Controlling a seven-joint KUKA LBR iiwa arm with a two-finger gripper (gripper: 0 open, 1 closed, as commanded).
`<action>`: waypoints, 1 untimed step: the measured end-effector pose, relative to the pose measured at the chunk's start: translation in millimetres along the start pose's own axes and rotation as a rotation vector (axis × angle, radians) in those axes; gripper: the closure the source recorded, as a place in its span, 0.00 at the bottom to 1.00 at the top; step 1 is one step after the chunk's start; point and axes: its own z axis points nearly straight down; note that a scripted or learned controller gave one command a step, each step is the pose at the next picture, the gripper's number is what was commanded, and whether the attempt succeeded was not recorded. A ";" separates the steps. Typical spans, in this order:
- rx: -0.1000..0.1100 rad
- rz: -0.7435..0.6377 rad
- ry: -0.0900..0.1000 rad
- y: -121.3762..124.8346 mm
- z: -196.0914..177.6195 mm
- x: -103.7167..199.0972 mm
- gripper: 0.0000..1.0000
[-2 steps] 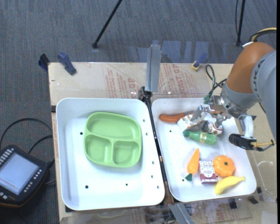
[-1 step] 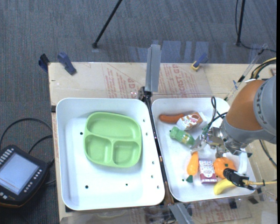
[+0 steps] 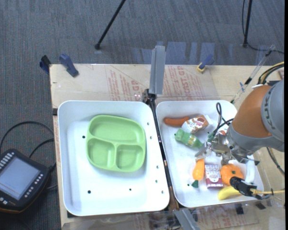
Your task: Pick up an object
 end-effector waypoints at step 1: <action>0.000 -0.071 0.000 -27.8 -18.3 19.0 0.00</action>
